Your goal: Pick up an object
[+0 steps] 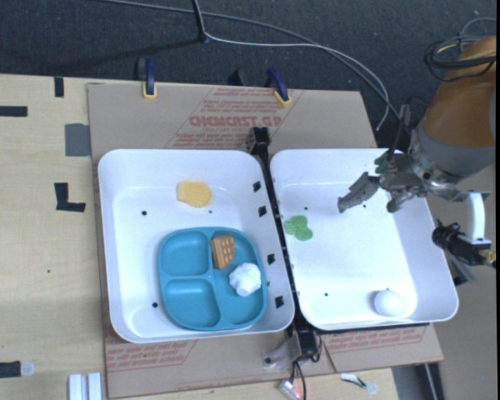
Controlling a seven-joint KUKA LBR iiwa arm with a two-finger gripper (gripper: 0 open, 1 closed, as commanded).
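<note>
My gripper (373,198) hangs over the upper right part of the right bin (417,248), fingers spread open with nothing between them. A small green object (298,228) lies at the left side of that bin, below and left of the gripper. A white ball (390,302) rests near the bin's front right corner. In the left bin (121,223) a yellow piece (195,193) lies on the floor. A blue divided tray (179,286) there holds a waffle-like brown piece (222,251) and a white crumpled object (246,279).
Both bins sit on a cardboard sheet (225,119) held by blue and yellow clamps (277,86) at the back. A black cable (233,36) runs across the dark floor behind. The arm's grey and orange body (462,115) fills the right side.
</note>
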